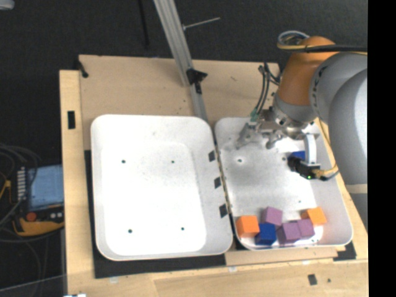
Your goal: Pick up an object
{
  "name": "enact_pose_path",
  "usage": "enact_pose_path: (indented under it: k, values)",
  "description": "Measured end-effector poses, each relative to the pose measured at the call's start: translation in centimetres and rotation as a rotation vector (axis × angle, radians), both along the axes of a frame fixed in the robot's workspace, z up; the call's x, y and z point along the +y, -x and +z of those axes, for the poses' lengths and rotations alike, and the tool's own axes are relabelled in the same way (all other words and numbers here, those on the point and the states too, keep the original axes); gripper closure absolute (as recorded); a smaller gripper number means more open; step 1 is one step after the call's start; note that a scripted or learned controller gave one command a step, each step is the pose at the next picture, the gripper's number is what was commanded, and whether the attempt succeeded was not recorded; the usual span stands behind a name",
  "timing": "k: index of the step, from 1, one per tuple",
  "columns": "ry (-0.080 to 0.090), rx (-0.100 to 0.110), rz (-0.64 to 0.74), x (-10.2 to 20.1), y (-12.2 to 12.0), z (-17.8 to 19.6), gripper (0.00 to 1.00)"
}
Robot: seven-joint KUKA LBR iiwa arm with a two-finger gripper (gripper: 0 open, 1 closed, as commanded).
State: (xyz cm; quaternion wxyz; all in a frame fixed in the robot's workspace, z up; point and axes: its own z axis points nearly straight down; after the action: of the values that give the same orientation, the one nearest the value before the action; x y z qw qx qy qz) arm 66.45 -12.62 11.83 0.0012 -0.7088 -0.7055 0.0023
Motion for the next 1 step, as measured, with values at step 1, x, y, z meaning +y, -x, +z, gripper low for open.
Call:
enact_pose_path:
  k: [1]
  values:
    - [0.000, -0.009, -0.003, -0.10, -0.25, 1.61, 1.00]
